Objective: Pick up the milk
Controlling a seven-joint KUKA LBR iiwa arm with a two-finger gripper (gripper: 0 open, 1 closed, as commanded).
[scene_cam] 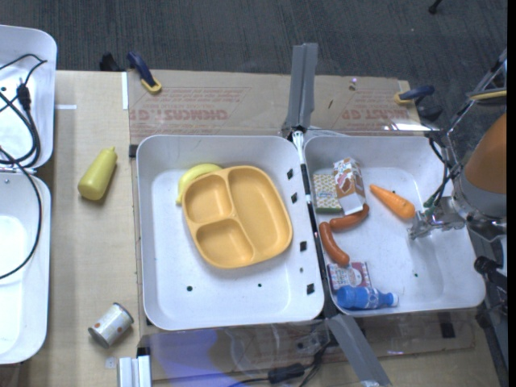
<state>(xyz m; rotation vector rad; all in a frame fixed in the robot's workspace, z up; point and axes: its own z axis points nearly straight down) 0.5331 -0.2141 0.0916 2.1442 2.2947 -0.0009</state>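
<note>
The task had hardly begun: the small milk carton with a brown-and-white printed face lay untouched in the right white bin, near its upper left corner, beside a green-and-white packet and above two brown sausages. The gripper hovered at the bin's right side, well apart from the carton, an orange carrot between them. Whether the jaws were open or closed could not be told.
</note>
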